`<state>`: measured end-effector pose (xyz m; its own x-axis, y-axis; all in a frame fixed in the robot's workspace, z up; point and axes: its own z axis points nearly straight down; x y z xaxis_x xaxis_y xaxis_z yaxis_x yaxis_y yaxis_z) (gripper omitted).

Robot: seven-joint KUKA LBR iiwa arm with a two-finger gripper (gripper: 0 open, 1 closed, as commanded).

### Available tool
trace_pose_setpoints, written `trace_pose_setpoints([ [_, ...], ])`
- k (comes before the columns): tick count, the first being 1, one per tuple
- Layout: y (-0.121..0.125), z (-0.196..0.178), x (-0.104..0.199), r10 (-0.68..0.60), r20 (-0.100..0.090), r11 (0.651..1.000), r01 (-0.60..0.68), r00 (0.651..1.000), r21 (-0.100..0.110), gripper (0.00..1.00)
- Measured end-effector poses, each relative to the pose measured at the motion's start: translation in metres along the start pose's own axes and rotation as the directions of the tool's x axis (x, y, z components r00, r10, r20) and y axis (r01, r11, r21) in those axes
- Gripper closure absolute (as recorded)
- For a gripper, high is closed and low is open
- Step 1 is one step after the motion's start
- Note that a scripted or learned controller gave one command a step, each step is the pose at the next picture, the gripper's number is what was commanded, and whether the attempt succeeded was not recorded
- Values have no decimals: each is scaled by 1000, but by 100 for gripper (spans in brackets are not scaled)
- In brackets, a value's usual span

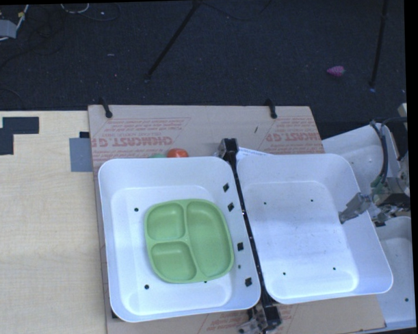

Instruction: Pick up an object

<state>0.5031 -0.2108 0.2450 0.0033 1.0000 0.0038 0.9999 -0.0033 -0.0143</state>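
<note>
At the frame's bottom edge, nearest the camera, a small black clamp (262, 321) grips the joint where the two bins meet. Out at three o'clock, the jaws (352, 210) hang at the right rim of the right bin (315, 279); whether they are parted or closed cannot be told at this size and blur, and nothing is seen between them. Behind them the arm (390, 170) shows as a pale grey bulk with cables, reaching in from the right edge.

The task's thing is a green plate (189, 239), lying flat on the floor of the left bin (123, 268), a little toward four o'clock of that bin's centre and well apart from the jaws. It is light green, a rounded rectangle turned slightly askew, and divided into three compartments: two side by side at its far end, one across its near end.

Both bins are shallow, white and glossy, touching along a black divider strip (238, 223). The right bin's floor bears faint grey scuffing. A small orange-red object (177, 154) peeks over the left bin's far rim at twelve o'clock. The bins sit on a brown cardboard sheet (194, 129) printed with red lettering, on a pale wooden worktop (40, 230) bearing dark rectangular marks at ten o'clock. Beyond lies dark carpet (191, 47) with cables and a small pink scrap (336, 71).
</note>
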Motion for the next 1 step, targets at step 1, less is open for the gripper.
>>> trace_pose_setpoints([
  [1,2,-6,0,-3,3,1000,3,1000,-11,0],
])
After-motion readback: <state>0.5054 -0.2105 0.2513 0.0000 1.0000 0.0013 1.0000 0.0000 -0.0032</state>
